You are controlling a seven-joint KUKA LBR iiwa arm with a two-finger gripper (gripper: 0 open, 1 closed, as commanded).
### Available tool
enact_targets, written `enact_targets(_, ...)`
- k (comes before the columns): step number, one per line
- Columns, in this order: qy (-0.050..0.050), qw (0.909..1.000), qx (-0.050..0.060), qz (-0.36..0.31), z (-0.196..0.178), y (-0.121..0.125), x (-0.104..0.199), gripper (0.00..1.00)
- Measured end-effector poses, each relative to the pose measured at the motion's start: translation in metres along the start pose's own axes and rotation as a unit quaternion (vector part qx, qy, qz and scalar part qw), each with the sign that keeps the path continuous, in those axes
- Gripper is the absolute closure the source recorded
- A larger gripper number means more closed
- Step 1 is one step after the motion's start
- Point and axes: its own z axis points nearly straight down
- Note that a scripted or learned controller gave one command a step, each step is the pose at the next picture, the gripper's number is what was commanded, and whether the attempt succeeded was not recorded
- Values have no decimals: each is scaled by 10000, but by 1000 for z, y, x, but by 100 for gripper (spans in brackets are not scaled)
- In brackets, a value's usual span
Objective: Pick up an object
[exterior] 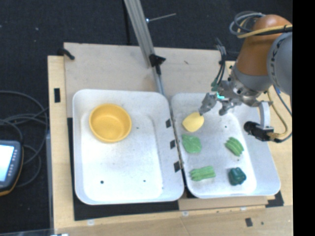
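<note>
Bench: left bin (83, 146) holds yellow bowl (110, 123); right bin (256, 178) holds lemon (193, 122), green pieces; pincer (217, 104) released, empty.

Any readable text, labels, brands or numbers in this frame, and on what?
None can be read.
The handheld screen at the left edge glows, but its content is too blurred to read.
The yellow bowl, the bins and the green objects carry no visible print.

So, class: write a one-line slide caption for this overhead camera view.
Open gripper hovers above yellow object in right bin.
</note>
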Motion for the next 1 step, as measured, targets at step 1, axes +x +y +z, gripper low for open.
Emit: enact_targets(1,0,10000,0,0,0,0,0,0)
